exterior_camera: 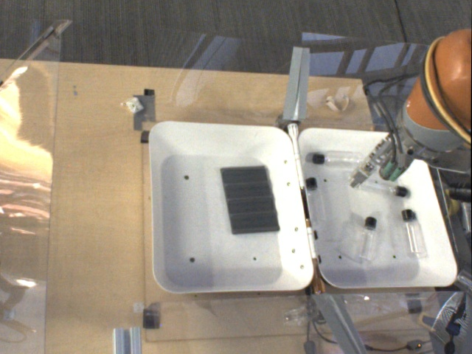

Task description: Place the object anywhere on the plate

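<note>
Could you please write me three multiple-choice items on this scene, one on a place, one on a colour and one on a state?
1. Where does the dark ribbed rectangular plate lie?
A. In the left shallow white bin
B. In the right shallow white bin
C. On the wooden bench

2. What colour are the caps of the clear plastic vials?
A. White
B. Black
C. Orange

3. How do the vials stand to the plate?
A. All lie on it
B. One lies on it
C. None lies on it

Answers: 1 A, the plate sits in the middle of the left bin's floor. 2 B, each vial ends in a black cap. 3 C, the vials lie in the right bin, where the two-finger gripper also hangs.
</note>
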